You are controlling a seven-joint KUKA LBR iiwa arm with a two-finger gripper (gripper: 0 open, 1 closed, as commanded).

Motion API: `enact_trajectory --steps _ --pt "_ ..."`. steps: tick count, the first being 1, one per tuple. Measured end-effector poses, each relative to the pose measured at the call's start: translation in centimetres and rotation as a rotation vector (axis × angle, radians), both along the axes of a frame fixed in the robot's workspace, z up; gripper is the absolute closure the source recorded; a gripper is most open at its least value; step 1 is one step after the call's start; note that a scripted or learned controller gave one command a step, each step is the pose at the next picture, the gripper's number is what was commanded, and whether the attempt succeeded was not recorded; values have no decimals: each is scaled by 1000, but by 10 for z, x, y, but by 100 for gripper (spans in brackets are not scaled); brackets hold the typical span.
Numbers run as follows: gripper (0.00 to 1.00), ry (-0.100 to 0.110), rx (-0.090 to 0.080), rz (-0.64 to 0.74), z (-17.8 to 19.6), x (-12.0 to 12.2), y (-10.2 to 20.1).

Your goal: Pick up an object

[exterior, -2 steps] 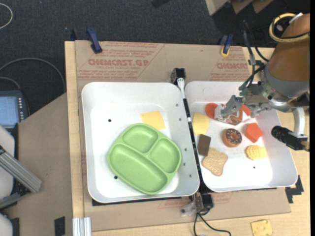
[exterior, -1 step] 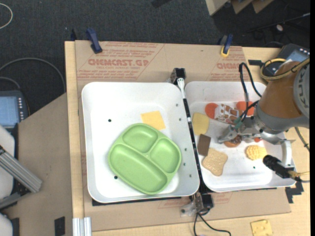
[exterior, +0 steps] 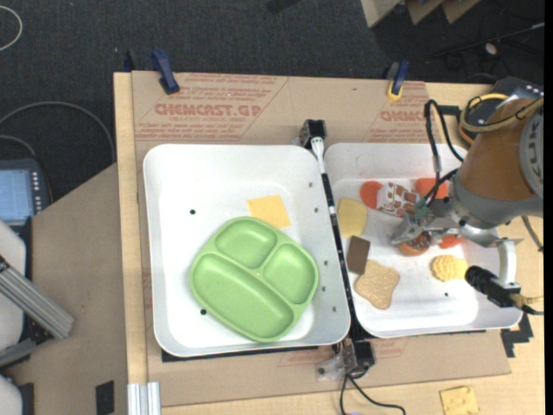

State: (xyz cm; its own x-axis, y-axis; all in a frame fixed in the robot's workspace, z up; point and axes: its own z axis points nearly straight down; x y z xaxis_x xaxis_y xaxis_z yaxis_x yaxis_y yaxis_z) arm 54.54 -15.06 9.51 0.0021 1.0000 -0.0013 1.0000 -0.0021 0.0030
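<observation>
My gripper (exterior: 416, 232) is low in the middle of the right bin (exterior: 415, 318), reaching in from the right under the orange-banded wrist. It hangs right over a small orange-brown piece (exterior: 415, 248), which it partly hides. Around it lie a yellow ridged piece (exterior: 447, 268), a tan toast slice (exterior: 378, 285), a brown block (exterior: 358, 251), a pale yellow slice (exterior: 351, 216), a white and brown patterned piece (exterior: 398, 199) and two orange pieces (exterior: 371, 193) (exterior: 429, 187).
The left bin (exterior: 164, 232) holds a green divided plate (exterior: 252, 277) and a yellow cheese square (exterior: 269, 210). A black part (exterior: 489, 286) sticks out near the right bin's right rim. Cables run along the divider between the bins.
</observation>
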Motion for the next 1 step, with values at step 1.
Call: enact_trajectory --steps 1 --pt "100 -7 3 11 96 -3 73"
